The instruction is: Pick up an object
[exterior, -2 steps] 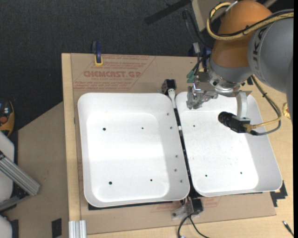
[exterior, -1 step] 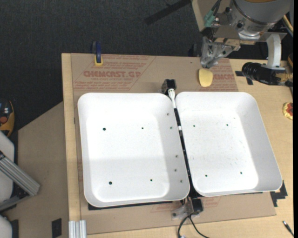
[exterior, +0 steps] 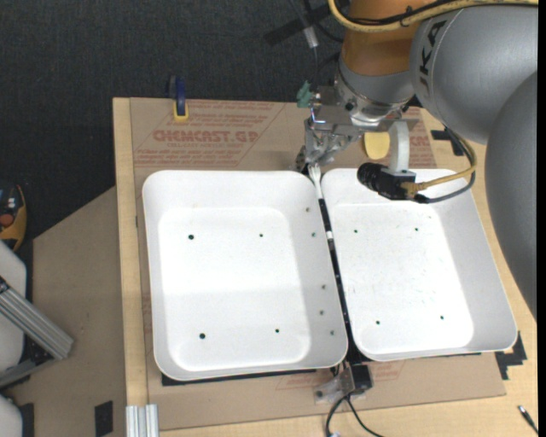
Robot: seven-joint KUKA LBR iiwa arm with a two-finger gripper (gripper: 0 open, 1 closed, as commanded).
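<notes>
The pincer [exterior: 316, 162] hangs at the far edge of the two bins, just over the seam where their far corners meet. Whether it is spread, pressed together or pinching something cannot be told from this angle, and so the place of the thing to be picked up cannot be told either.

The arm [exterior: 478, 60] comes in from the far right, grey, with its orange band [exterior: 375, 13] right above the wrist.

The left bin [exterior: 155, 205] and the right bin [exterior: 478, 256] lie side by side, touching along their inner rims. Their white floors show small dark dots. Both rest on a brown surface [exterior: 213, 136] with red lettering along its far part.

A blue and yellow clamp [exterior: 178, 98] grips the far-left edge of that surface. At the near edge, below the seam between the bins, a small connector [exterior: 351, 380] sits with a dark cable trailing nearer. A metal rail [exterior: 34, 323] lies well off to the left.
</notes>
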